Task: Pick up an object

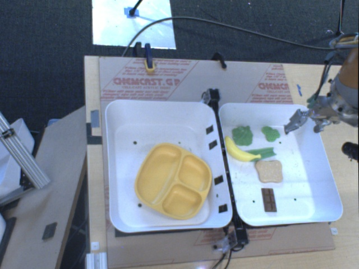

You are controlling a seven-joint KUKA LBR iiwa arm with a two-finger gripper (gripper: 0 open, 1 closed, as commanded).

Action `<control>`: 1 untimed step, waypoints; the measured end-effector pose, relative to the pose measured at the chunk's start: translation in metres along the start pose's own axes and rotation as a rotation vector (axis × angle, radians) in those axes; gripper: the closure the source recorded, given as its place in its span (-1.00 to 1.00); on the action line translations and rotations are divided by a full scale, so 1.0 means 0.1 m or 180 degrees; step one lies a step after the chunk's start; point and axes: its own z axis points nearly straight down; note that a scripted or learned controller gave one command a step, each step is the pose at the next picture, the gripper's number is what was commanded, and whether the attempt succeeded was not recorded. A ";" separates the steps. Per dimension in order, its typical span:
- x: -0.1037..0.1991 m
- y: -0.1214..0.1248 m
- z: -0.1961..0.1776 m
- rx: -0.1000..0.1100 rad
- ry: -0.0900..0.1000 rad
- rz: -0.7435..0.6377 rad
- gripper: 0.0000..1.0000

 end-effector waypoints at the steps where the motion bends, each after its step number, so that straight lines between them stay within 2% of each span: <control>1: 0.01 0.03 -0.08 -0.0040 -0.0008 -0.0011 -1.00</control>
